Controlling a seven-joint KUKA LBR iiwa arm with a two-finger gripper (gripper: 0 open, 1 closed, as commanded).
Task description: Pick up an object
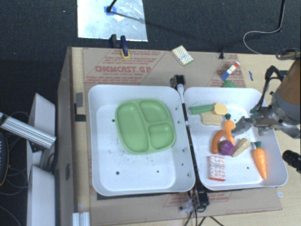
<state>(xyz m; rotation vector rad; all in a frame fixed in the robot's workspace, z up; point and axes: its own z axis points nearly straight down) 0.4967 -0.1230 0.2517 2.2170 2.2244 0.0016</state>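
We are closing in on the toy food in the right bin [277, 173], nothing lifted yet.

Nearest us, at six o'clock in that bin, a flat printed packet [217, 167] is lying beside a tapered orange carrot [260, 162]; at the centre a glossy purple piece [227, 148] is touching a ridged cone [241, 146]; the gripper [241, 125] is hovering just above, whether spread or clenched we cannot tell; next we are judging a descent onto one piece; farther, at nine o'clock, a smooth green divided plate [145, 125] is resting in the left bin [101, 173].

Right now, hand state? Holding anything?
Hand: over the right bin, near the purple toy and the cone. Cannot be told whether it grips anything.
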